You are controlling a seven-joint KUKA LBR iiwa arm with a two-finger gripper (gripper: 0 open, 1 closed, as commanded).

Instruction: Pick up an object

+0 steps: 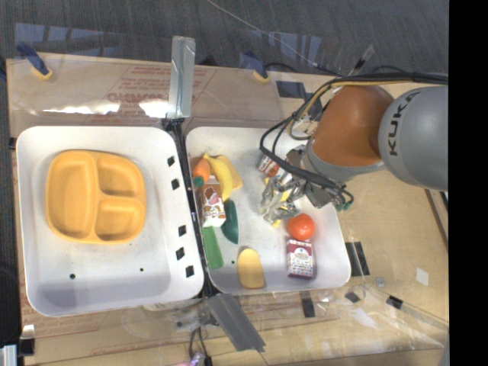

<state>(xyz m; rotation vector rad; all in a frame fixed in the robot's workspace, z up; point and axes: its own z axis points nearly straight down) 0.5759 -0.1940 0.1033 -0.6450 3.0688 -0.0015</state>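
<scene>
At the near edge of the right shallow white bin [335, 269] lie a pale yellow rounded plastic piece [250, 268] and, to its right, a small dark red carton with a white label [301, 259]. Just beyond the carton sits an orange-red round tomato-like ball [302, 226], touching the carton's far end. Along the bin's left wall lie a green stick-shaped piece [211, 248], a dark green pepper-like piece [229, 221], a small brown and white printed box [213, 203], a yellow toy banana [225, 173] and a small orange piece [201, 169].

The two-finger gripper [276, 207] hangs low over the middle of this bin, just left of and beyond the orange-red ball, amid loose cables. Its metal parts blur together with yellowish bits, so whether it is spread or pressed together cannot be told, nor whether anything sits in it.

Behind it rises the grey arm with its orange band [347, 128], reaching in from the right.

The left shallow white bin [46, 284] holds a yellow three-compartment plastic tray [95, 196], lying flat toward its far left.
</scene>
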